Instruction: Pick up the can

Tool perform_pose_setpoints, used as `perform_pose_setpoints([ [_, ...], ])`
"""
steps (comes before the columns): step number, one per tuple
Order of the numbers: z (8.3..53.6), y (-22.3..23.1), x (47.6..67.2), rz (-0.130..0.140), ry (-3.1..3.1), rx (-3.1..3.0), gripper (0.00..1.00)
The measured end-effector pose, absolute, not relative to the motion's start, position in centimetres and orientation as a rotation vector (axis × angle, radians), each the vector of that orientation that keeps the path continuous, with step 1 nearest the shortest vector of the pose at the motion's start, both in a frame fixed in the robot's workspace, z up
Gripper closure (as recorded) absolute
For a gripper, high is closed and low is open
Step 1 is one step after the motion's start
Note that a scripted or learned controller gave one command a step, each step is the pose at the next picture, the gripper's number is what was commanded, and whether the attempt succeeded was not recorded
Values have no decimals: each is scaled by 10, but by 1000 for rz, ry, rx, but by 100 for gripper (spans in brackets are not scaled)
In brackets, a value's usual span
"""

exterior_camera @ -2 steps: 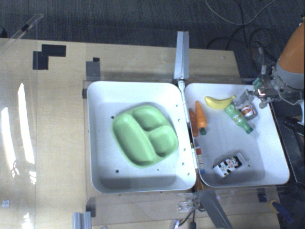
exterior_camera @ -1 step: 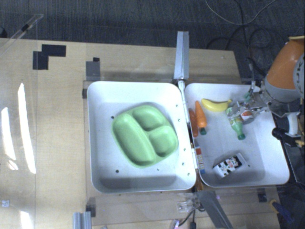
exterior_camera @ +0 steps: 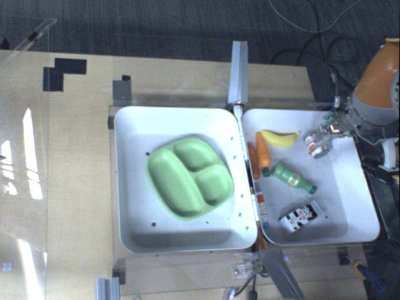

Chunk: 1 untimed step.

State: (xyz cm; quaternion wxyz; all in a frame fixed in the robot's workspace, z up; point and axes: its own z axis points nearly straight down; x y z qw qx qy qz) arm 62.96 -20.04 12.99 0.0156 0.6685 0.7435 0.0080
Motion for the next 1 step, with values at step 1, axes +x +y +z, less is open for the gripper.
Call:
perform_pose_setpoints([
  [1, 197, -161, 650, 4, 2076, 2352, 100],
])
